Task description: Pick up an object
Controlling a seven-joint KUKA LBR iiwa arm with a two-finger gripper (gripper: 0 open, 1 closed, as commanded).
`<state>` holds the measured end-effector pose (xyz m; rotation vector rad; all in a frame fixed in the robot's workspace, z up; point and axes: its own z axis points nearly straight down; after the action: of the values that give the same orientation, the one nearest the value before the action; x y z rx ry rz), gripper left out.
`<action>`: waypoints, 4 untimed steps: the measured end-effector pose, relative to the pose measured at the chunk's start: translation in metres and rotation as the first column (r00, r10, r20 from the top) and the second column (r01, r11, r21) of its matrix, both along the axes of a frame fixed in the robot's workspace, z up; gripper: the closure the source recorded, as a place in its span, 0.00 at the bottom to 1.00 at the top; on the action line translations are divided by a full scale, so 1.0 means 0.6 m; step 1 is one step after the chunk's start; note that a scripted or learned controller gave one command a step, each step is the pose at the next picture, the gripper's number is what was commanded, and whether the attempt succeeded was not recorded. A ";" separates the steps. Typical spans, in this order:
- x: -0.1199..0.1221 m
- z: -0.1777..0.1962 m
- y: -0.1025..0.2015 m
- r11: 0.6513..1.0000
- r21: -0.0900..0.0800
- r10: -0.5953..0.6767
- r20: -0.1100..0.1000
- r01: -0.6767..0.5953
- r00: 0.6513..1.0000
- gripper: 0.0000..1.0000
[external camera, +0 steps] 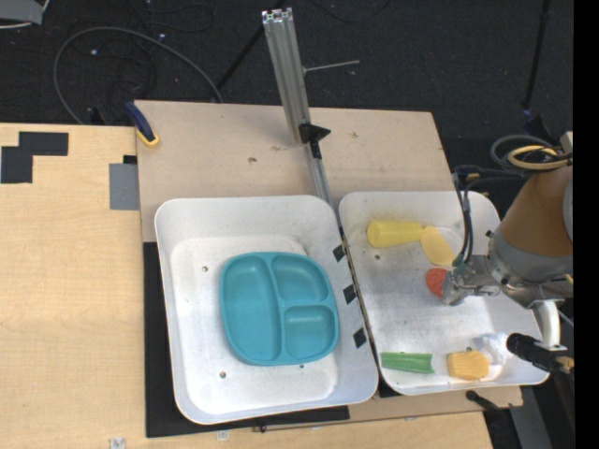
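The right bin (402,382) holds a yellow bottle-shaped toy (395,233), a yellow rounded piece (436,245), a small red object (436,281), a green block (407,363) and a yellow-orange piece (468,366). My gripper (458,288) reaches in from the right and sits low over the bin, right beside the red object and touching or nearly touching it. Its fingertips are hidden by the wrist body.
The left bin (187,251) carries a teal divided plate (278,307). A metal post (288,73) rises behind the bins. Black clips (348,293) sit on the rim between the bins. A black cable (462,223) hangs over the right bin's far corner.
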<state>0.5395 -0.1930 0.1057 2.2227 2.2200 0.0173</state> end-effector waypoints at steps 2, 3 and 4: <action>0.016 0.200 0.012 1.000 -0.009 0.004 -0.004 -0.004 1.000 1.00; 0.005 0.300 0.015 1.000 -0.009 0.004 -0.004 -0.004 1.000 1.00; 0.013 0.293 0.116 1.000 -0.005 0.007 -0.010 -0.007 1.000 1.00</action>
<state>0.5473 -0.1233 0.2817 2.2174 2.2302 0.0006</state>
